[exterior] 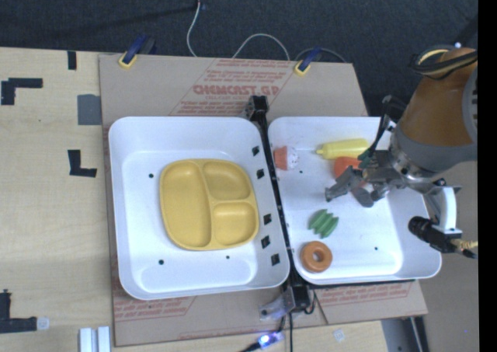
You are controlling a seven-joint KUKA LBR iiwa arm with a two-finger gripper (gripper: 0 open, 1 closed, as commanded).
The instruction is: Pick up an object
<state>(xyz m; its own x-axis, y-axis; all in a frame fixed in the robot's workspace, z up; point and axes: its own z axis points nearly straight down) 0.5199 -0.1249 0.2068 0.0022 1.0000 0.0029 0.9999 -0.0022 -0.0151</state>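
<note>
Orange object (346, 165) partly hidden behind hand (352, 192), beside yellow banana (342, 148); hand spread wide, holding nothing.

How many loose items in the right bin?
5, perhaps more behind the end effector: pink-white piece by the divider, yellow item at the back, orange item below it, green piece mid-bin, brown ring at the front.

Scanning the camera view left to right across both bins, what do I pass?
Yellow divided plate → small orange-and-white item → orange ring-shaped toy → green ridged toy → yellow toy → gripper.
</note>
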